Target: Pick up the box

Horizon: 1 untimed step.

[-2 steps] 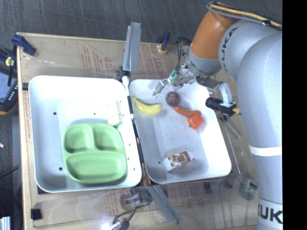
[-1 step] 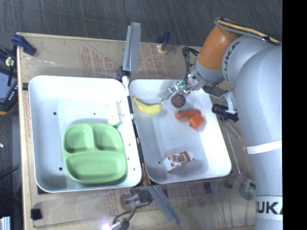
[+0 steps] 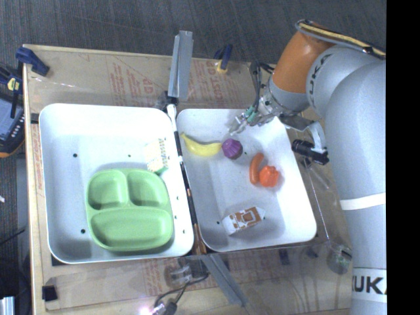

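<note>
Below, we see the box (image 3: 243,220) lying in the right bin (image 3: 298,231); the gripper (image 3: 240,125), grip state unclear, hovers well beyond it.

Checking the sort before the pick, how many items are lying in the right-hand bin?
4: banana at the far left, purple ball beside it, orange toy mid-right, box nearest the front edge. The arm may hide others.

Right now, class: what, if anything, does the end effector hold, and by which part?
Nothing visibly: the end effector hangs above the purple fruit, far from the box.
</note>
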{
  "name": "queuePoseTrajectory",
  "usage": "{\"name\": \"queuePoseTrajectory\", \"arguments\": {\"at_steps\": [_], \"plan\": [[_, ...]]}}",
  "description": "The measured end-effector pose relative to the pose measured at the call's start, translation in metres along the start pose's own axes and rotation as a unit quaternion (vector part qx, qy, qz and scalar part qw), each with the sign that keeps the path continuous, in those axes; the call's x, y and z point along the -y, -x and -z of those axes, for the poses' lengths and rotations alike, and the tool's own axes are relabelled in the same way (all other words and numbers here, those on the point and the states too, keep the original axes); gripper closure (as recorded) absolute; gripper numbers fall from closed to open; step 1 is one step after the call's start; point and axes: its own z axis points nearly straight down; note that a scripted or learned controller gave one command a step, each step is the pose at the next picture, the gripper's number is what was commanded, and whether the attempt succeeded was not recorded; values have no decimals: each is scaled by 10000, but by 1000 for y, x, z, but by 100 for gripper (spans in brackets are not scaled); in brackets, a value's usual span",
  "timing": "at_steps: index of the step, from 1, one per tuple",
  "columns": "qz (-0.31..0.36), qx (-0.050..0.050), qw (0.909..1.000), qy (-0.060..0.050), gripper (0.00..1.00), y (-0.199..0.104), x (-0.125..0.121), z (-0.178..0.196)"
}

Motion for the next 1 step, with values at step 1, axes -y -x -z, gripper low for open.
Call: {"name": "queuePoseTrajectory", "arguments": {"at_steps": [1], "plan": [[2, -1, 10000, -1, 0, 0, 0, 0]]}}
